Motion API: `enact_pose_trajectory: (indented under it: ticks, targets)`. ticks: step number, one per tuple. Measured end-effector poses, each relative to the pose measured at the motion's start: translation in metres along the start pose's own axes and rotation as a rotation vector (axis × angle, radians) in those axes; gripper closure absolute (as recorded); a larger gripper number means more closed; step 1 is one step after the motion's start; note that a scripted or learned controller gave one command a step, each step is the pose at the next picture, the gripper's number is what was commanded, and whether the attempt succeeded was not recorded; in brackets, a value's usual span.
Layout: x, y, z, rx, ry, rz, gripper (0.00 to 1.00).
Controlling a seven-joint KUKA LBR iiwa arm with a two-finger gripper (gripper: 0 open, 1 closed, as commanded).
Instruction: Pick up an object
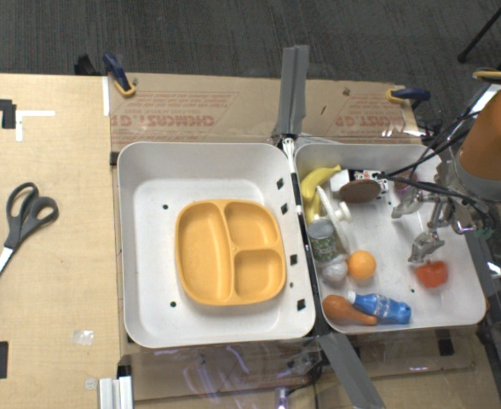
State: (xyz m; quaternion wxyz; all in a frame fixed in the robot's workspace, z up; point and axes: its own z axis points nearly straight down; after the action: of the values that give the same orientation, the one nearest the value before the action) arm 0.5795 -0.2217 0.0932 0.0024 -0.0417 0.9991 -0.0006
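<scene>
The right bin [455, 313] holds several small objects. A red fruit-like piece [433, 274] lies near its right wall, and my gripper [424, 244] hangs just above and slightly left of it, with nothing visibly held. An orange ball [362, 265] sits mid-bin. A blue bottle [385, 308] and an orange-brown piece [344, 308] lie along the front wall. At the bin's left side are a yellow banana [318, 180], a brown oval object [359, 190], a white bottle [329, 209] and a green-labelled can [325, 242].
The left bin [140, 228] bears a yellow divided plate [231, 250]. Scissors [19, 220] lie on the wooden bench at far left. Cables and the orange-banded arm [489, 143] crowd the right bin's far right corner. A grey divider post [292, 92] stands between the bins.
</scene>
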Motion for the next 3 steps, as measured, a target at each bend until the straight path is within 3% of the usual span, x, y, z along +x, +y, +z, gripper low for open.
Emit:
enact_pose_trajectory:
  ticks: [1,2,3]
  targets:
    - [0.094,0.046,0.001,-0.001,0.003,-0.017,0.00]
    - [0.088,0.102,0.001,-0.002,0.003,-0.102,0.00]
    - [0.083,0.137,0.001,-0.001,0.002,-0.203,0.00]
